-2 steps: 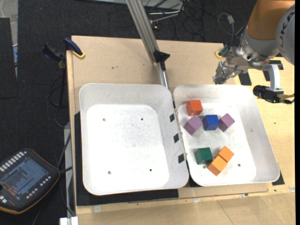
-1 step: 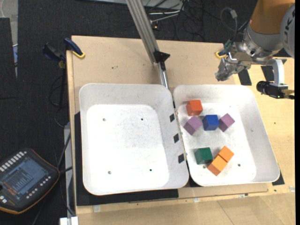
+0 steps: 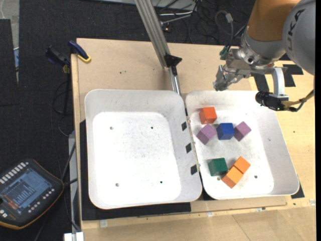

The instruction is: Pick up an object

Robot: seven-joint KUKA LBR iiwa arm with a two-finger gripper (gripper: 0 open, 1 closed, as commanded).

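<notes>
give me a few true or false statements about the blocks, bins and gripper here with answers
1. All the blocks lie in the right bin. True.
2. The gripper holds a block. False: it hangs above the bin's far edge with no block between its fingers.
3. The blue block sits between two purple blocks. True.
4. The green block lies in the left bin. False: it lies in the right bin, beside two orange blocks.
5. The red-orange block is the block nearest the gripper. True.
</notes>
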